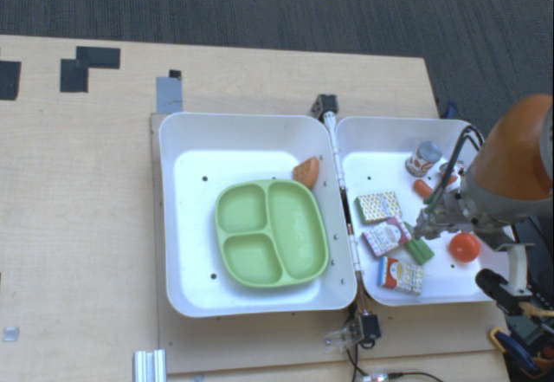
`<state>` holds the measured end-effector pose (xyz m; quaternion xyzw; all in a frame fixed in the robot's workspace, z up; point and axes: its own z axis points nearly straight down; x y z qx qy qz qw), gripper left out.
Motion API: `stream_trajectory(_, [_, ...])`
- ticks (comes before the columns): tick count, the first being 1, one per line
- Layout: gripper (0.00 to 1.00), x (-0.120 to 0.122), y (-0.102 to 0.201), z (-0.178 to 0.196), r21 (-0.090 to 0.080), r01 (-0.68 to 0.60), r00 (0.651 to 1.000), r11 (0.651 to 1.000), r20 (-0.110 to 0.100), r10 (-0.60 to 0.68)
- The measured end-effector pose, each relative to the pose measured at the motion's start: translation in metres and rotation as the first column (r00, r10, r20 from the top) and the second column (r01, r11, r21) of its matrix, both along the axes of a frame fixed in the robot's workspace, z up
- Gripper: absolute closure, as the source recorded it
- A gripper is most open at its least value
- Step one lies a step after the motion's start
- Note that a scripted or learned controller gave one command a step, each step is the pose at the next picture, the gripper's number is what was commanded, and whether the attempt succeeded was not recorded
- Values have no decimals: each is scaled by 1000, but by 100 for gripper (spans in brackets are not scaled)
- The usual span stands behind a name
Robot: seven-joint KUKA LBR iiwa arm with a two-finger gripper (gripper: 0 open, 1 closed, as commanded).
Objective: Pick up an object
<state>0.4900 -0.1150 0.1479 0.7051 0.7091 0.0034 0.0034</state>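
Arm (519,168) reaching in from the right, low over the right bin (381,131), gripper (426,229) down among the clutter near a green block (420,251), presumably lining up on one of the small items there. State of the jaws: cannot tell, tips too small and dark against the pieces beneath. Nothing visibly between the fingers, so no object counted as held.

Right bin holding the candidates: a checkered packet (378,206), a pink-and-white packet (386,238), a red-and-white packet (401,275), the green block just beside the gripper, a red ball (465,247) close to the arm, a small grey-topped jar (424,158) toward the far wall, a small orange piece (421,188) below it.

Left bin (173,198) holding a green divided plate (272,233), three compartments bare, and an orange piece (306,171) touching the plate's far rim by the dividing wall
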Motion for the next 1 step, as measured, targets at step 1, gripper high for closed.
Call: stream_trajectory(1, [0, 0, 0, 0, 0, -1, 1000, 1000, -1, 1])
